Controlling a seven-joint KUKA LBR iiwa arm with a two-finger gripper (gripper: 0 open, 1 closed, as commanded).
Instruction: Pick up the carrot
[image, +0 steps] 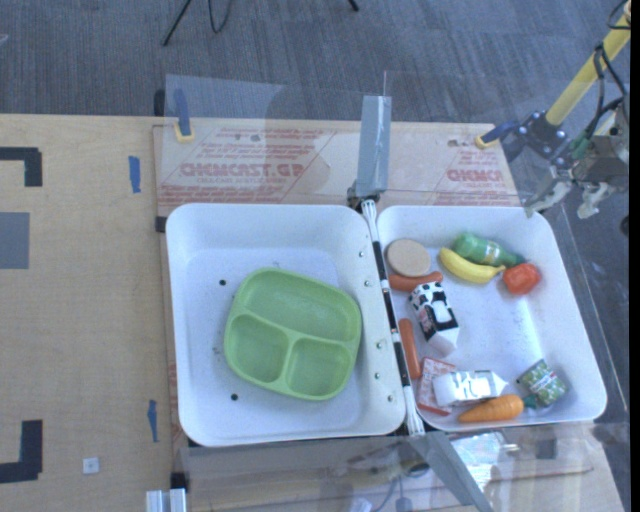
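The carrot (491, 408) lies along the front edge of the right bin (570, 300), near its front right corner, touching a white packet (468, 385) and just beside a green bag (541, 382). My gripper (568, 192) hangs past the bin's back right corner, well apart from the carrot. It looks blurred there, so I cannot tell how it is set. I judge the approach not yet begun; next I must come forward along the bin's right side and descend over the carrot.

Wood bench (80, 330), 2 white bins (200, 400) adjoining, clear panel (300, 160) behind
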